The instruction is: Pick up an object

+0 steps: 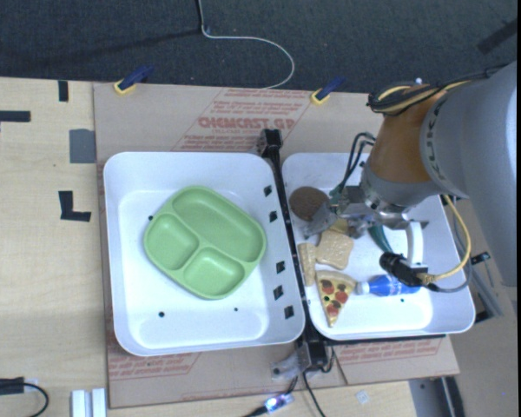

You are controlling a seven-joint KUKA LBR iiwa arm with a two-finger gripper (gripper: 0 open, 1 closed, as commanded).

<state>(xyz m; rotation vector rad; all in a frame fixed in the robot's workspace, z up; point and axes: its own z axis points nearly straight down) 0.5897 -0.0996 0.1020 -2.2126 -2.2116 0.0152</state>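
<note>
In the right bin, a pizza slice lies nearest, a blue bottle just beside it; above the slice sits a cracker, then a brown disc; the gripper hangs just above the cracker, its state impossible to tell; a green plate fills the left bin.

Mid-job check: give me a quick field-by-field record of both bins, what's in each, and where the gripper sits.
left bin: green divided plate, tilted in plan
right bin: brown round piece, cracker, pizza slice, blue item
gripper: low over the right bin, beside the cracker and brown round piece
grasp: nothing seen between the fingers
arm: reaching in from the right
</note>
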